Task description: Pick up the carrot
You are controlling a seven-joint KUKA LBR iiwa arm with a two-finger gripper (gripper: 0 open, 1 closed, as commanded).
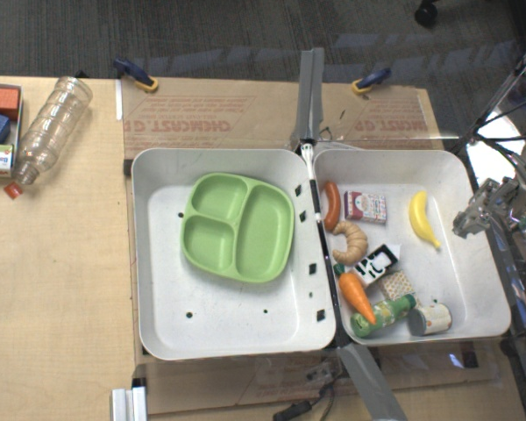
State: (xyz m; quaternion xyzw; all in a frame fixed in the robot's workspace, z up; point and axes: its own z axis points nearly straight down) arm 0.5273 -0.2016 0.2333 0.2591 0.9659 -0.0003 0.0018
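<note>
**While the carrot lies crowded at the near left of the right bin, plan a mid-body pinch**

Since you read this view from the bench's near edge outward, start with the right bin (473, 318) and its front clutter. A grey cup (430, 318) lies on its side near the front wall. Just left of it lies a green bottle (384, 315), and the carrot (357, 294) rests against that bottle's left end, orange body running diagonally, green top toward the upper left, tip toward the front.

Judgement on handling: the carrot looks like a toy, probably light and stiff, with a smooth skin that could slip. It tapers, so a pinch near the tip may squeeze it out; you take it across the thicker middle, jaws set crosswise to its long axis. Neighbours touch or nearly touch on both flanks, so finger clearance is tight.

Farther back, a tan waffle-textured piece (396, 285) and a black-and-white card (379, 262) sit just beyond the carrot, then a croissant (351, 241), a red sausage (332, 204), a small red carton (366, 206) and a banana (422, 219).

At the bin's right rim you see the gripper (473, 217), well apart from the carrot. Whether it is spread or closed, you cannot tell; nothing is seen in it.

The left bin (158, 314) bears a green divided plate (238, 227).
</note>
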